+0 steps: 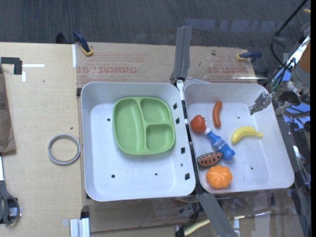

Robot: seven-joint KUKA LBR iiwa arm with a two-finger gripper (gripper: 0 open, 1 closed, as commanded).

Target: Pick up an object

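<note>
The right bin (276, 147) holds several toy items. An orange-red sausage (217, 113) lies near its far side, with a red tomato-like piece (198, 124) just left of it. A blue bottle (220, 143) lies at a slant in the middle, and a yellow banana (245, 133) sits to its right. A brown oval piece (209, 158) and an orange pumpkin (218, 177) lie toward the front. My gripper (258, 104) hangs over the bin's far right part, above and right of the banana, with nothing seen in it.
The left bin (98, 172) holds a green divided plate (144, 125). On the bench to the left lie a grey tape ring (63, 148), scissors (7, 207) and a brown bag (5, 117). Blue-and-yellow clamps (83, 43) sit along the cardboard behind the bins.
</note>
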